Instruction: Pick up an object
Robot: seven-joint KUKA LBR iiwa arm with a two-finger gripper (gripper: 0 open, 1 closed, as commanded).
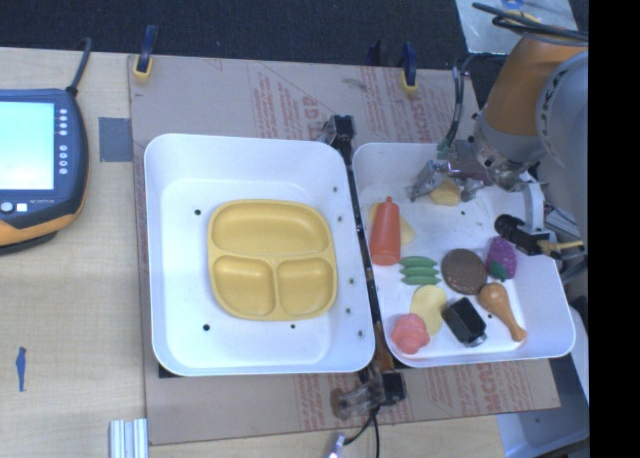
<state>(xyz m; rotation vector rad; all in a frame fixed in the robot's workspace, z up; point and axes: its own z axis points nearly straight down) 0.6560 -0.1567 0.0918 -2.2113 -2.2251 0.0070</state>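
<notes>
A small yellow toy (446, 194) lies at the far end of the right bin (545, 346), just under the gripper (447, 178). I cannot tell how the fingers stand. The left bin (170, 246) holds 1 yellow tray (272, 258).

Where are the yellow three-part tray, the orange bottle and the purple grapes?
yellow three-part plastic tray (272, 257), camera view, on the ridge between its compartments
orange plastic bottle (385, 233), camera view, middle of its body
purple toy grape bunch (502, 258), camera view, centre of the cluster
</notes>
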